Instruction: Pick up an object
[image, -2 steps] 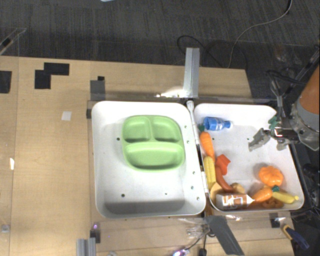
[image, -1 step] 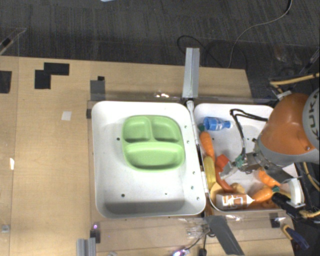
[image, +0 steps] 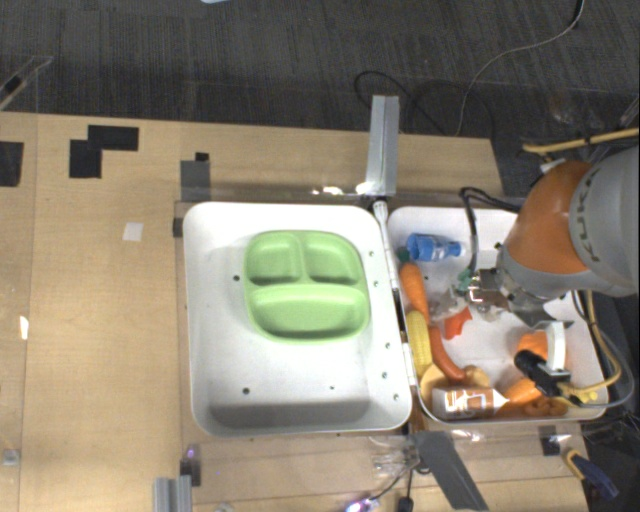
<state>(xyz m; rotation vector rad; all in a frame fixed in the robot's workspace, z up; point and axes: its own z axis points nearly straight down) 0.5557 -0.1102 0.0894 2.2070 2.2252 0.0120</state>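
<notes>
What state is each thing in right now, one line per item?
green divided plate: lying flat, upright, in the left bin.
blue bottle: on its side at the far end of the right bin.
carrot: lying flat along the right bin's left wall.
corn cob: lying flat just below the carrot.
end effector: low inside the right bin, among the objects.

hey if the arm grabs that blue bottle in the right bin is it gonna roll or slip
Probably yes. The blue bottle lies on its side against the far wall of the right bin, and its rounded body looks apt to roll if nudged. It looks like small, smooth plastic, so likely light and somewhat slippery between fingers.
</notes>
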